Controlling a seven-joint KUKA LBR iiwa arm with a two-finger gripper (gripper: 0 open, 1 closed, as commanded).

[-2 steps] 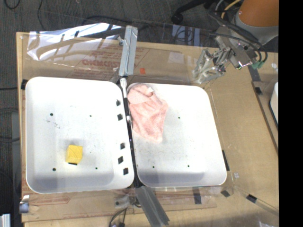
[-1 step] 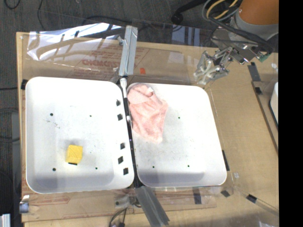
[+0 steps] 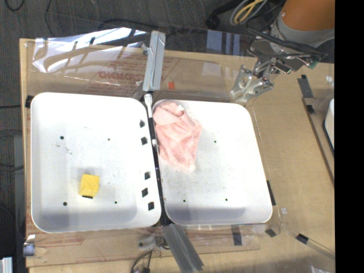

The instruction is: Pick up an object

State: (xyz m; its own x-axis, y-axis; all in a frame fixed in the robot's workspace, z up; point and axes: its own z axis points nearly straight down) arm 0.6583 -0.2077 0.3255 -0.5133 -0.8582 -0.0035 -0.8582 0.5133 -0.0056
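I have the gripper (image 3: 249,87) hanging above the far rim of the right bin (image 3: 259,152), outside the tray proper, with the orange-banded arm (image 3: 304,7) reaching in from the upper right. Its two fingers (image 3: 242,87) stand apart with nothing between them, so I am holding nothing. I read that pose as a waiting stance: kept off to the back edge, the tool leaves both trays open to the camera above, which the program would need in order to choose a target. There are two candidates for the pick. The pink cloth (image 3: 177,135) lies crumpled in the right bin, bunched against the inner wall by the divider between the trays and up towards the far corner, the nearer of the two to the tool. The small yellow block (image 3: 89,185) sits in the left bin (image 3: 51,124), towards the front, well apart from every wall (and well apart from the gripper, which would have to cross the divider to reach it). I would judge the cloth the likelier target, though its soft folds and the wall beside it could let a finger land on the rim or close on a thin fold. The pick itself has not yet begun.
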